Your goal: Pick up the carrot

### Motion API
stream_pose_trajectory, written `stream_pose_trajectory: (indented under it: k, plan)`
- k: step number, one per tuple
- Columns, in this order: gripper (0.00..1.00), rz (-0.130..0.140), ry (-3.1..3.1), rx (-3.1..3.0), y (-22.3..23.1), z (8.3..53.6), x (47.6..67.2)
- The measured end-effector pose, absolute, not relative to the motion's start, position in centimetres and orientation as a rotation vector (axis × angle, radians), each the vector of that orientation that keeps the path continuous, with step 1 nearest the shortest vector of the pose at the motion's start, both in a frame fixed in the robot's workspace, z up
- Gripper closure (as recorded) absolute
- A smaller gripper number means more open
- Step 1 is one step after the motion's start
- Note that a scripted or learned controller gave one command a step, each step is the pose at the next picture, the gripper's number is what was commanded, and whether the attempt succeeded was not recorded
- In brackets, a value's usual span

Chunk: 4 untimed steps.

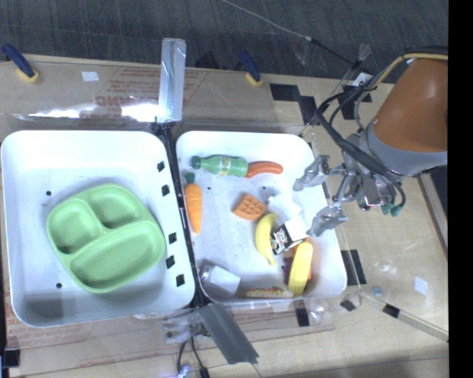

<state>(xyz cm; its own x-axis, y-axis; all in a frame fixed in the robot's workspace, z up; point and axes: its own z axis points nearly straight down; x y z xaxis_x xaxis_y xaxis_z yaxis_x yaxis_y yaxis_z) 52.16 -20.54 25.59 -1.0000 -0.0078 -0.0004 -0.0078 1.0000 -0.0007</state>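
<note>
Lying well left of the open, empty gripper (322,198), the carrot (193,207).

— What is sitting in the left bin (16,211)?

— A green plate (105,235) with three compartments is lying near its middle.

— And around the waffle (250,207) in the right bin (221,142)?

— A green bottle (220,165) is lying on its side up and left of the waffle, with a sausage (264,168) touching its cap end. A banana (264,237) is curving just below and right of the waffle. A small dark packet (281,239) is resting against the banana, and a yellow item (300,265) is lying farther below and right. A grey cup (218,279) is tipping over well below the waffle, by the near wall.
</note>
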Motion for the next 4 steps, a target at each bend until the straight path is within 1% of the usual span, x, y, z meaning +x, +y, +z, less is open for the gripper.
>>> stream_pose_trajectory:
  k: [1,2,3,4]
  plan:
    - [0.00,0.007,3.127,-0.371,-17.6,11.6,52.7]
    - [0.00,0.005,3.127,-0.297,-11.3,9.1,58.9]
    - [1.00,-0.001,3.123,-0.302,-11.5,10.3,59.1]
    - [1.00,-0.003,3.123,-0.252,-8.2,19.6,53.1]
